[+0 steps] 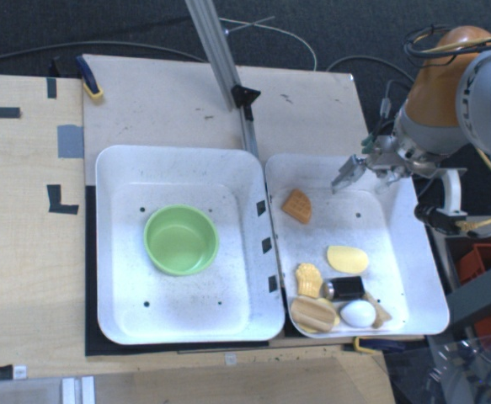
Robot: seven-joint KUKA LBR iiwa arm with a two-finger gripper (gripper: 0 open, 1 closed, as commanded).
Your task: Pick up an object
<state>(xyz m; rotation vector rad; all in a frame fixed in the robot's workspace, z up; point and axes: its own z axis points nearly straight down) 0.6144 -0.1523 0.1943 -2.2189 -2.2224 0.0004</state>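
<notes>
My gripper [365, 177] hangs over the far right part of the right bin [413, 251], its two fingers spread open with nothing between them. An orange wedge-shaped piece [296, 206] lies to its left, well apart from it. Nearer the front of that bin lie a pale yellow oval [347, 259], a yellow corn-like piece [309, 280], a small black block [344, 289], a white egg [358, 314] and a tan bread-like disc [313, 314].
The left bin [119, 225] holds a green bowl [181, 240]. A slanted metal pole [216, 36] crosses the bench behind the bins. A blue and yellow clamp [88, 77] sits at the bench's far left corner.
</notes>
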